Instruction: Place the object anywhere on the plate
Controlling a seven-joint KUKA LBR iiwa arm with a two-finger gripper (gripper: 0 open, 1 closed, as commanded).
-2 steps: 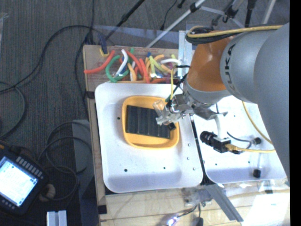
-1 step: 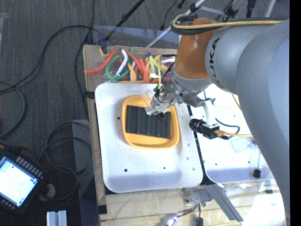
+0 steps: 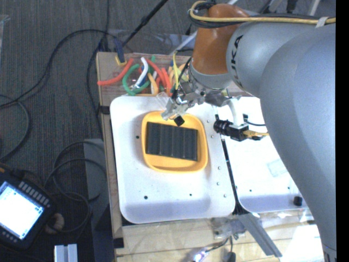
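**At the plate's far rim, placement step in hand**

Reaching in from the right with the gripper [image 3: 175, 112] low over the far edge of the yellow plate [image 3: 150, 160] in the left bin [image 3: 163, 203]. Directly beneath the tip, a small dark piece [image 3: 179, 121], probably the object, sitting at the plate's far rim where the yellow lip meets the dark ridged insert [image 3: 172, 141]. Cannot tell whether clamped, merely touched, or already resting there; cannot tell either whether the jaws are apart or together, being small and blurred from this slant.

Judged as the placing stage, late in the task. Next: if still carried, ease slightly inward over the insert so as to land clear of the lip, lower, let go, then lift straight up without dragging. If already down, only retreat upward. Worth watching for a roll off the rim into the bin. Elsewhere, coloured cables [image 3: 139, 75] on the bench [image 3: 109, 64] beyond the bin.
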